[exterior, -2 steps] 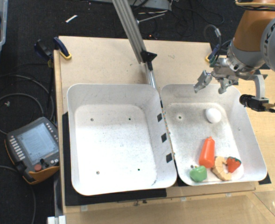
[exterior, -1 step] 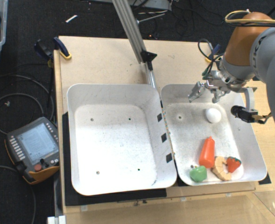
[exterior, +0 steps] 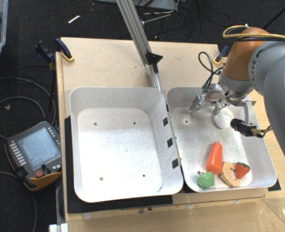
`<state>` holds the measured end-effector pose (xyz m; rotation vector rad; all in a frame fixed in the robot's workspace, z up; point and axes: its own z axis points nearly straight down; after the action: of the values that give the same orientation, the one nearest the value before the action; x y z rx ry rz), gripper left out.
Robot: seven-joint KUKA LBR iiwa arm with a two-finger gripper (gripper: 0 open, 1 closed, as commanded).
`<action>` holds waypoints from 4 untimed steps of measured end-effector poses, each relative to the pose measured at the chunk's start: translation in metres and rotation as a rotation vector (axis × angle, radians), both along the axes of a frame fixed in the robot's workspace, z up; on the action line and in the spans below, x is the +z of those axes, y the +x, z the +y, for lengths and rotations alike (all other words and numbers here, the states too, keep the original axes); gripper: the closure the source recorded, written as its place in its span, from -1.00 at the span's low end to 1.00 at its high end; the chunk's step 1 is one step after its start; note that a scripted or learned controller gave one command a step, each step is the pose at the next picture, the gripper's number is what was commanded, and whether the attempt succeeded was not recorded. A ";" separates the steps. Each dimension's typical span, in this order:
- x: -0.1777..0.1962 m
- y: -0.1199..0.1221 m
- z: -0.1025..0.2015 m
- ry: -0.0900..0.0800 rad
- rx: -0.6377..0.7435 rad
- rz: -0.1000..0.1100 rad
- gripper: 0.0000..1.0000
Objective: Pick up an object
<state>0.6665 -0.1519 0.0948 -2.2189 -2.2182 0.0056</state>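
So far nothing looks picked up, as best this moment can tell. The arm [exterior: 258, 66] reaches in over the right bin [exterior: 190, 139], and its gripper [exterior: 218, 111] hangs low near that bin's far edge, directly above a small white object [exterior: 222, 121] that lies on the bin floor. Whether the gripper is spread or closed I cannot tell; the wrist hardware hides the working end, and the white object shows beneath it rather than clearly clamped. I would not call that a hold.

The other candidates sit together toward the right bin's near edge: an orange carrot-shaped piece [exterior: 214, 157] standing roughly lengthwise, a green rounded toy [exterior: 205, 180] just in front of it, a tan piece [exterior: 229, 174] beside that, and a red strawberry-like toy [exterior: 242, 169] touching the tan one by the near right corner. All of them rest on the bin floor, well apart from the gripper. The left bin [exterior: 84, 100] carries only dark specks.

By my judgement the task is at the grasp attempt: the descent seems made, while a secure grip and the lift remain to be shown.

As for writing, no brand or label is readable. A handheld pendant [exterior: 35, 153] lies on the floor beyond the bench's left edge; its screen is lit but far too small to read.
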 end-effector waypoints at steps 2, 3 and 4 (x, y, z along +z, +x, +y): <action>0.069 -0.005 -0.006 -0.002 -0.001 -0.012 1.00; 0.118 0.006 -0.008 -0.002 0.003 -0.013 1.00; 0.140 0.007 -0.008 -0.002 0.002 -0.010 1.00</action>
<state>0.6736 -0.1598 0.2350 -2.2223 -2.2268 -0.0040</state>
